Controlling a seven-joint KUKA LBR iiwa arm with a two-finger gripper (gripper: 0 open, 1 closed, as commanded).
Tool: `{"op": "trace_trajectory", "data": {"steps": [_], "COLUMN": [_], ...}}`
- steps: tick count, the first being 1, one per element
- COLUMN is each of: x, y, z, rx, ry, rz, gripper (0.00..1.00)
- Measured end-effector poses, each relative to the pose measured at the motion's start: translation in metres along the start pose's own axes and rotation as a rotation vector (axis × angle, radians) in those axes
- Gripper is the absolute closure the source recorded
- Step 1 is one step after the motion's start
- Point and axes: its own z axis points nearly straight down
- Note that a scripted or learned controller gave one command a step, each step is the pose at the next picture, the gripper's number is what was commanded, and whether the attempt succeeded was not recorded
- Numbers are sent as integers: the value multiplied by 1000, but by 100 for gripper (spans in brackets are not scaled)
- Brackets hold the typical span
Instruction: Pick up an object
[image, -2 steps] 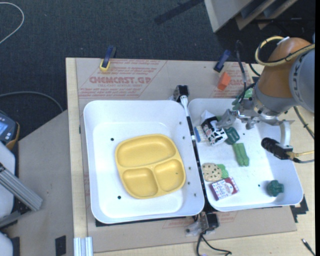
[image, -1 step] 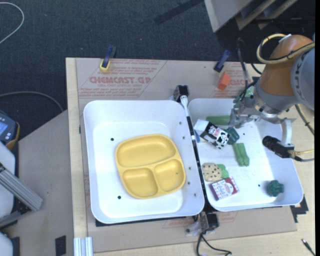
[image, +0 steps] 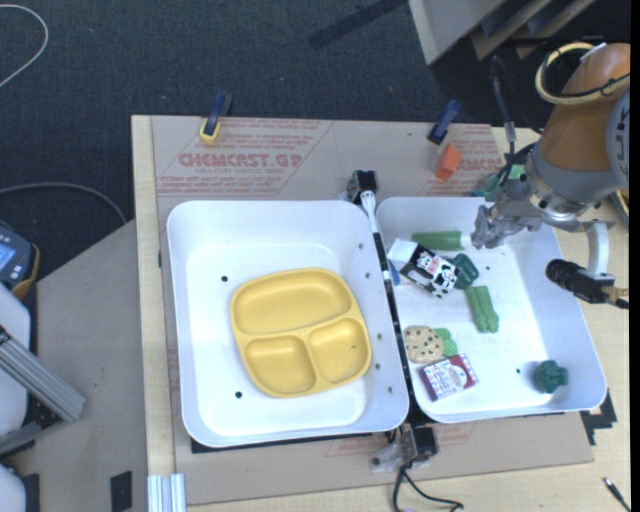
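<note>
My gripper (image: 487, 234) hangs over the far part of the right bin (image: 570, 330), just right of a long green piece (image: 437, 240). Below it lie a black-and-white spotted toy (image: 430, 270) and a dark green block (image: 466, 270) side by side. A green stick (image: 484, 308) rests mid-bin. Toward the near side sit a chocolate-chip cookie (image: 423, 343), a red packet (image: 448, 377) and a dark green lump (image: 549, 376). I see nothing held by the gripper.
The left bin (image: 200, 260) holds a yellow divided plate (image: 295, 330). Clamps (image: 213, 118) and an orange block (image: 449, 160) sit on the board behind the bins. The arm's grey and orange wrist (image: 580, 130) rises at the right.
</note>
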Motion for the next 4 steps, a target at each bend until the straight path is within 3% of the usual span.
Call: {"op": "trace_trajectory", "data": {"steps": [1, 2, 3, 4], "x": [0, 49, 108, 131], "y": [2, 0, 15, 8], "z": [-47, -52, -41, -35], "rx": [-2, 5, 5, 9], "ry": [0, 5, 3, 3], "rz": [0, -5, -6, -3], "gripper": [100, 100, 100, 100]}}
